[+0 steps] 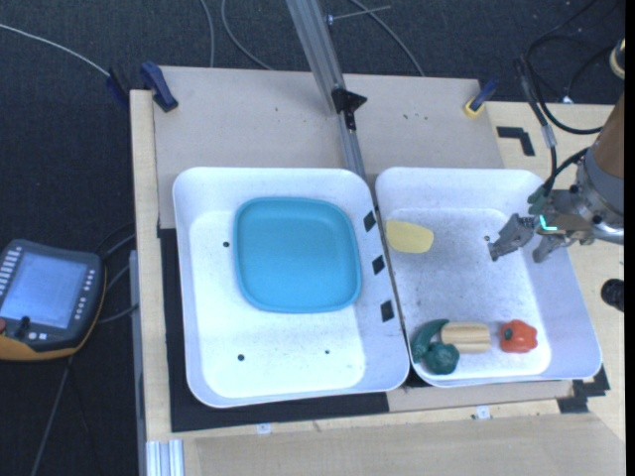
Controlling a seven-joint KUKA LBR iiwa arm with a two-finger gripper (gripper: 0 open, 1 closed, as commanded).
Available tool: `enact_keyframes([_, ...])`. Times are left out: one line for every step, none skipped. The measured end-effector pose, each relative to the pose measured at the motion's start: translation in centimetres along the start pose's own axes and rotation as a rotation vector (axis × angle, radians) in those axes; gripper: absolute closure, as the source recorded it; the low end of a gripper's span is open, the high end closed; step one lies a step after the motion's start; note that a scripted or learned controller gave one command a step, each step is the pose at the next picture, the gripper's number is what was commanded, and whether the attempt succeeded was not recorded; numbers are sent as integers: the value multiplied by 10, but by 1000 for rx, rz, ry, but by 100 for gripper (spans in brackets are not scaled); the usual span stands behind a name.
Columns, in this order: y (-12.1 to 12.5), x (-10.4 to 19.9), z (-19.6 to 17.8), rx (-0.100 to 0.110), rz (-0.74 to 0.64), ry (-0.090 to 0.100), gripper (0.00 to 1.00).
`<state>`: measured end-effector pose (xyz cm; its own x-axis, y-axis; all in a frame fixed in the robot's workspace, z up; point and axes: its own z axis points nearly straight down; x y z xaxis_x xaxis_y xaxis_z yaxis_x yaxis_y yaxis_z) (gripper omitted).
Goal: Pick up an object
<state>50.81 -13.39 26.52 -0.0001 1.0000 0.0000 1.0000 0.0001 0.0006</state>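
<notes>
The right bin (556,191) holds a pale yellow piece (409,236) near its left wall, and along its front edge a dark green item (434,345), a tan cylinder (466,337) and a red tomato-like object (517,337). My gripper (524,239) hovers over the right part of that bin with its fingers spread apart and nothing between them. It is above and slightly behind the red object, well apart from it.
The left bin (198,266) carries a blue square plate (298,254). A metal pole (317,38) slants down to the gap between the bins. A handheld pendant (45,296) lies left of the bench. Cables trail at the back.
</notes>
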Motion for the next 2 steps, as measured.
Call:
enact_keyframes([0, 0, 0, 0, 0, 0, 0])
enact_keyframes([0, 0, 62, 5, 0, 1, 0])
